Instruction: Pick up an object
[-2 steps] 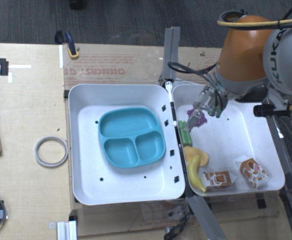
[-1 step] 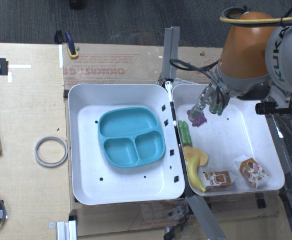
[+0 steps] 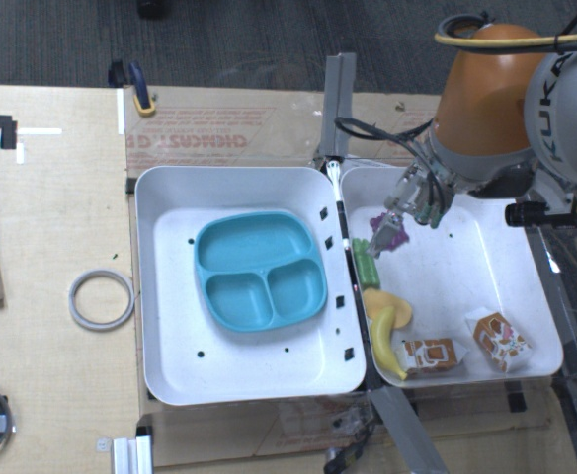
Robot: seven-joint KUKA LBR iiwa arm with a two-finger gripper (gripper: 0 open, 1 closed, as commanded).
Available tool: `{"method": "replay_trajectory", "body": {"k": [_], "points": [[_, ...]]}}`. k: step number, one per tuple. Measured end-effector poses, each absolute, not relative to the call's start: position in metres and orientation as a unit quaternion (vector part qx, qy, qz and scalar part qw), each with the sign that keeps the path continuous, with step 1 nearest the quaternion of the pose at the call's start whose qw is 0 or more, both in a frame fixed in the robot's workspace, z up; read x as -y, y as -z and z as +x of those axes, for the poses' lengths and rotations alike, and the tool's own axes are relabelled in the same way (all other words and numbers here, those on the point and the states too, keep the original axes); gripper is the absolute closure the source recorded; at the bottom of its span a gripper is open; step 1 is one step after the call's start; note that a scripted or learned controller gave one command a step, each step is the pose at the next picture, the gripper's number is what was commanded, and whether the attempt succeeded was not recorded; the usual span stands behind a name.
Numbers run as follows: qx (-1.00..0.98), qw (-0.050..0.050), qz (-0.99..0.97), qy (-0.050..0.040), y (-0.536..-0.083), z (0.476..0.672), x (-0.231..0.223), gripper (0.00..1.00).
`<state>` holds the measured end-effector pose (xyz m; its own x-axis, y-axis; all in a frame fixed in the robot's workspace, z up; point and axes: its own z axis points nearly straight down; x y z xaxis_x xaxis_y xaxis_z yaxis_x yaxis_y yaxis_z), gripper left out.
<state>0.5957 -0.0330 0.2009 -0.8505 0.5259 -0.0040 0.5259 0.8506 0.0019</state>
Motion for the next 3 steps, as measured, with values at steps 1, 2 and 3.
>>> {"method": "replay_trajectory", "body": {"k": [1, 2, 3], "points": [[-0.802, 0.0, 0.597, 0.0011, -0.191, 0.628, 0.058, 0.0], [-0.895, -0.001, 0.446, 0.0006, -0.191, 0.56, 0.019, 0.0], [-0.926, 0.001, 0.378, 0.0004, -0.192, 0.632, 0.047, 0.0]]}}
